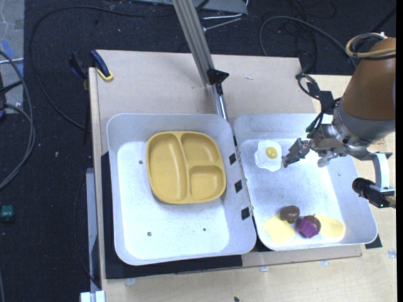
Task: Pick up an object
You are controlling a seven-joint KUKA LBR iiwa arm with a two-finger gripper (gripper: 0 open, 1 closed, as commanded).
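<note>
Arm: grey KUKA arm with an orange band reaches in from 3 o'clock over the right bin.
Jaws: the gripper hangs over the right bin's upper half, its two dark fingers spread apart with nothing between them; one fingertip points toward 9 o'clock, just beside the fried egg.
Fried egg: toy fried egg, white with a yellow yolk, lies at the right bin's 11 o'clock, near the divide between the bins.
Other pieces: a brown round piece and a purple piece sit touching at the bin's 6 o'clock, on a pale yellow flat piece.
Left bin: the left bin holds a yellow three-compartment plate at its centre.
Counter: the tan counter carries both bins side by side.
</note>
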